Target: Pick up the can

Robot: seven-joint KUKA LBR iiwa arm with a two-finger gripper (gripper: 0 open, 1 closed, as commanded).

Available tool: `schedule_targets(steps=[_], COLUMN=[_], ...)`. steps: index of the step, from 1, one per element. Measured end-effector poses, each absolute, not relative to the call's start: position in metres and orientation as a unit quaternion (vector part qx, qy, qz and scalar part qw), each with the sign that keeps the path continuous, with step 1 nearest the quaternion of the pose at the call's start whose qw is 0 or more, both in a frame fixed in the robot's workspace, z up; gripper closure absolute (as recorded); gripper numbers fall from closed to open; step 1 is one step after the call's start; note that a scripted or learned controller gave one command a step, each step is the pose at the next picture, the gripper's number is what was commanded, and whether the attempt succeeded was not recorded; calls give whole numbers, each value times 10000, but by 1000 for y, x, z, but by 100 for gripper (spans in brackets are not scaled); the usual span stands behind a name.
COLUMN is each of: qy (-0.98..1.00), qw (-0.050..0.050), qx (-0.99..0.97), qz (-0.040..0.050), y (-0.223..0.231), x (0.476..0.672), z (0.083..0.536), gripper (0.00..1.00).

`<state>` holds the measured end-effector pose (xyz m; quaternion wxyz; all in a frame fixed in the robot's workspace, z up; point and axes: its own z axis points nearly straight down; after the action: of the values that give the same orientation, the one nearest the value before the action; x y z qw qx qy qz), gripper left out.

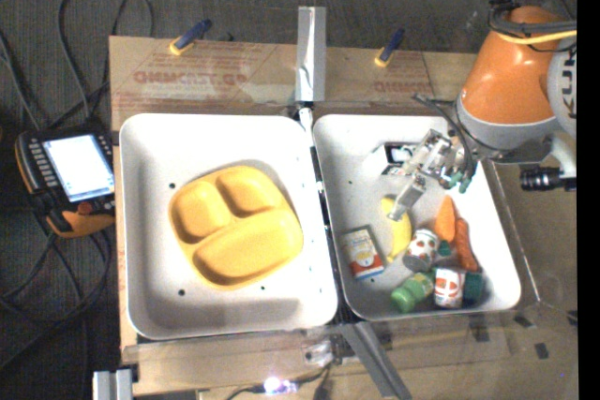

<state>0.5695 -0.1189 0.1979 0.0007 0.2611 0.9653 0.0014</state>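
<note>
Can [449,288] well below the jaws' tips.

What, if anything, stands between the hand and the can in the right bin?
The hand hangs over the banana in the right bin. The can stands near the bin's front right corner. Between them lie a small ball and a carrot, crowding the can's upper side.
</note>
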Motion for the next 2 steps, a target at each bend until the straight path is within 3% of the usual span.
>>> schedule_targets(steps=[1,2], qy=[9543,9930], qw=[162,166], qx=[2983,1169], qz=[33,-35], y=[-148,-164], x=[644,661], z=[119,111], gripper=[0,0])
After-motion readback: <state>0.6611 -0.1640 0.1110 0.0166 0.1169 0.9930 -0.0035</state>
